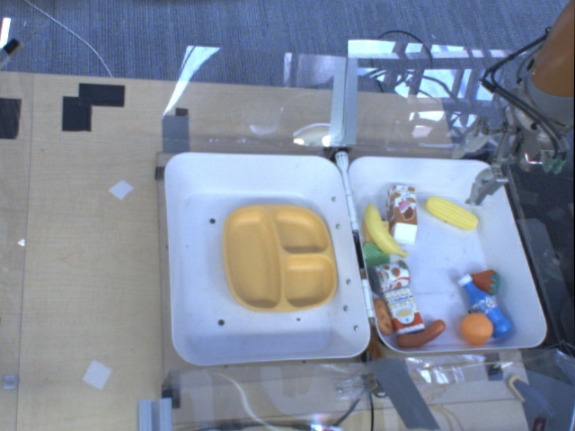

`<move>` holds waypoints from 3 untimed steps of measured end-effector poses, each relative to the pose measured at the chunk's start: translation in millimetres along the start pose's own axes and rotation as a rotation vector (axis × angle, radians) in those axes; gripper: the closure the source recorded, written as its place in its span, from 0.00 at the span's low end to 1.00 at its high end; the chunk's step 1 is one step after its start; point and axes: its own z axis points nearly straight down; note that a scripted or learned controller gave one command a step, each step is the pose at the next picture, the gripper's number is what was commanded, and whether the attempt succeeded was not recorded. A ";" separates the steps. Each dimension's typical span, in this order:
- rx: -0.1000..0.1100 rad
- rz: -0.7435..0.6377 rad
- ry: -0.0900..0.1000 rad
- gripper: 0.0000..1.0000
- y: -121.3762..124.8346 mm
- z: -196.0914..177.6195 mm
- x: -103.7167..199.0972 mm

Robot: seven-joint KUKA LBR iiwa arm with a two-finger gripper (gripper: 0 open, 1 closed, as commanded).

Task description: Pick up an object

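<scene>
We see the gripper (486, 185) at the upper right of the frame, over the right bin's (526, 259) top edge; we cannot tell its jaw state. Just left of it lies a yellow corn cob (451, 213), ridged, tilted, lying free on the white floor.

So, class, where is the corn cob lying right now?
The corn cob lies in the right bin, near its far edge, just right of the carton and below-left of the pincer.
</scene>
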 end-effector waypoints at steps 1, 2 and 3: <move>0.000 0.348 0.007 0.00 -14.4 100.2 72.0; 0.002 0.663 0.007 0.00 -19.2 127.2 165.1; 0.000 1.017 0.004 0.00 25.2 125.6 96.8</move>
